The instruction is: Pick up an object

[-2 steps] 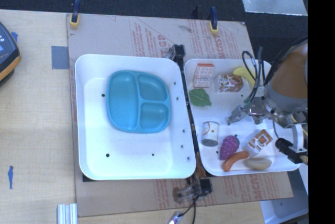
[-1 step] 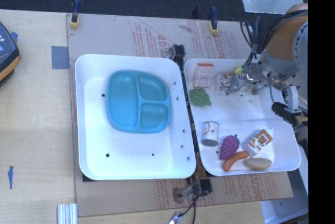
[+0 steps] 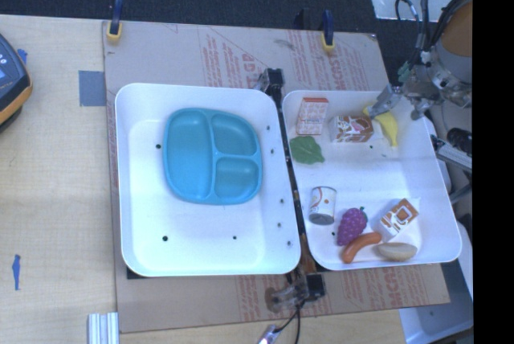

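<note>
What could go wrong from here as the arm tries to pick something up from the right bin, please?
The hand sits at the bin's far rim beside the banana, so it may scrape the wall or just nudge the banana away. The banana also touches the small snack packet, which could get dragged along. Near the front corner, the grapes, sausage and carton are crowded, so a grab there might catch two things.

Blue clamps [image 3: 116,15], grey tape patch [image 3: 91,88], handheld controller [image 3: 11,81] at left edge
</note>
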